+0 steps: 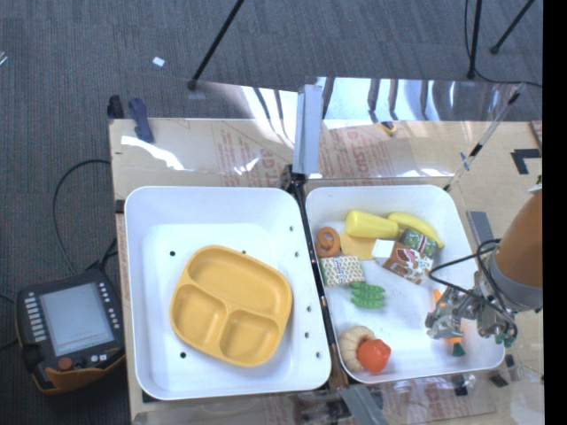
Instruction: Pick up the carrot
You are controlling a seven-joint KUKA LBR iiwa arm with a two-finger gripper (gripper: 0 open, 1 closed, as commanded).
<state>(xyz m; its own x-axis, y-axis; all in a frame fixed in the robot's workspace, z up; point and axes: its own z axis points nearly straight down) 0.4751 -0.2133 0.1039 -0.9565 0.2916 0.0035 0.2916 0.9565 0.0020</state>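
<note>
Dark grey carpet (80, 25) surrounds the cardboard-topped bench (213, 149), with glare.

The end effector (454, 324) is hanging low over the carrot (446, 322) in the right bin (383, 198), while a yellow divided plate (232, 305) is lying in the left bin (146, 237).

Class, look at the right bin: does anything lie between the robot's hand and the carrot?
Nothing visible does. The hand is directly over the carrot near the right bin's right edge; the other toy foods lie further left.

Arm (532, 246) reaching in from right, wrist bent down, end effector (454, 324) lowered.
</note>
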